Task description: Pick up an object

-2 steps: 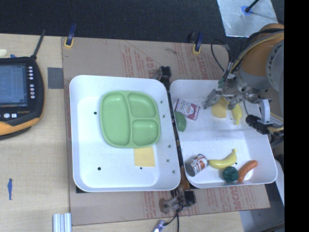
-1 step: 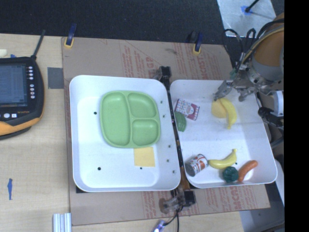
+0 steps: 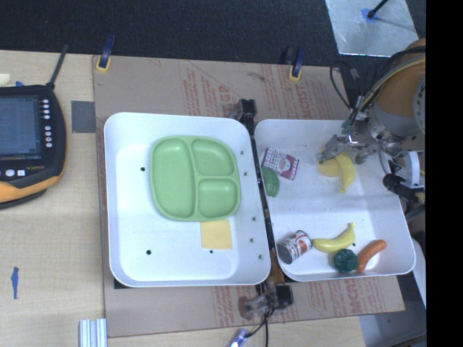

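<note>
Soup can (image 3: 294,246) nearest, gripper (image 3: 338,152) over yellow banana (image 3: 343,170), grip unclear, arm cropped

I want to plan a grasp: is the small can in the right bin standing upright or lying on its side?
Lying on its side. The can shows its round end and its labelled wall together, near the front left corner of the right bin, beside a banana.

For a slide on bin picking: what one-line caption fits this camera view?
Arm's pincer poised at a yellow banana in the right bin; a green divided plate lies in the left bin.
</note>
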Action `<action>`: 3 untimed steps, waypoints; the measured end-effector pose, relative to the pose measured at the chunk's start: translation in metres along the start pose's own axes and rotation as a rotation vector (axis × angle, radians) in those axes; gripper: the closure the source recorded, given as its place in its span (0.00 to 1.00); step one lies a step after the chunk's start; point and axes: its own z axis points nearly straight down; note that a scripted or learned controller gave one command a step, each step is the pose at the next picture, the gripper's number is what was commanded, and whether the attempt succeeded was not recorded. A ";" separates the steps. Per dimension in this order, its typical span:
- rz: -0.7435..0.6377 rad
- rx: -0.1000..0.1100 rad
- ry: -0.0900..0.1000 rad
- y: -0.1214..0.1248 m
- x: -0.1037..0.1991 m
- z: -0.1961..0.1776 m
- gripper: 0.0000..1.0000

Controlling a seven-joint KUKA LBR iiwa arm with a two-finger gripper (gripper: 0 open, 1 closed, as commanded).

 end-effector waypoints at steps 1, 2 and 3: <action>0.000 -0.004 0.000 0.002 0.000 -0.001 0.00; -0.002 -0.004 -0.001 0.003 0.000 -0.012 1.00; -0.001 -0.001 0.000 -0.076 0.011 -0.041 1.00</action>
